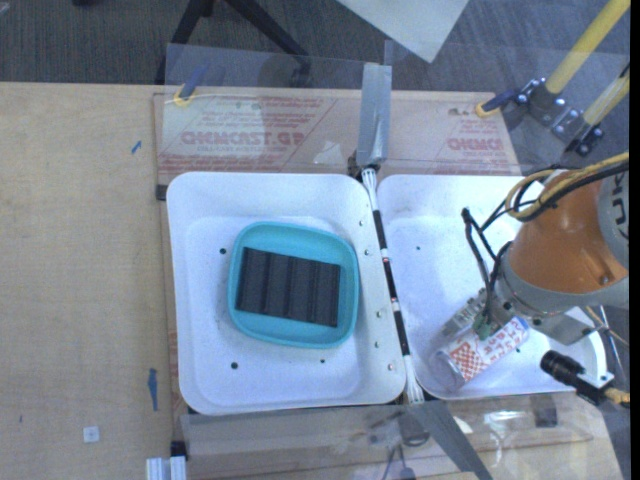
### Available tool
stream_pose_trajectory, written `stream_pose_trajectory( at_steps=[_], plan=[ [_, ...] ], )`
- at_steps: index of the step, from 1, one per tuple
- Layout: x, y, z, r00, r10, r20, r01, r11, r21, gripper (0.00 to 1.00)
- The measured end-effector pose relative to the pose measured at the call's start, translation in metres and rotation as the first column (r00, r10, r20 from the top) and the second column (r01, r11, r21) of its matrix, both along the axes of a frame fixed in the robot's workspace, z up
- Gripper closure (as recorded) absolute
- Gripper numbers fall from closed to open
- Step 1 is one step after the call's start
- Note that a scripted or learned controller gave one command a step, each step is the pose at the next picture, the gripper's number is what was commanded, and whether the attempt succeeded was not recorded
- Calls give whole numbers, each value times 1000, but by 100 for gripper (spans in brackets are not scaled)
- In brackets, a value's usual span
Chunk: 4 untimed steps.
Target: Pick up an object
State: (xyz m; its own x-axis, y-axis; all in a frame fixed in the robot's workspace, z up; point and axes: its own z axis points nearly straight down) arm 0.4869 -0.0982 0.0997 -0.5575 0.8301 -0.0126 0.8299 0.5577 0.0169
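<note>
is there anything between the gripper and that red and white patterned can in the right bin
Nothing visible. The gripper sits directly over the red and white patterned can, which lies alone near the right white bin's front edge.

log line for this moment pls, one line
phase: reaching | gripper: low in right bin, at red-white patterned can | grasp: unconfirmed | left bin: teal tray

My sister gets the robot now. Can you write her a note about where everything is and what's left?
Gripper: low in the right bin, right above the red-and-white patterned tube; whether it grips is unclear.
Tube: lying near the right bin's front edge, seemingly not lifted.
Left bin: holds a teal tray with dark ridged slats inside.
Done: arm brought down over the tube.
Left: secure a grasp and lift an object.
</note>
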Motion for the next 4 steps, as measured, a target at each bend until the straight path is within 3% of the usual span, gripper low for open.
stream_pose_trajectory(
  at_steps=[1,2,3,4],
  plan=[
    [66,42,121,974,-227,-18,227,974,0,100],
    [66,42,121,974,-227,-19,227,974,0,0],
    [12,26,119,998,-54,-22,54,999,1,0],
    [-3,-27,-11,997,-82,-6,82,997,-1,0]
  ],
)
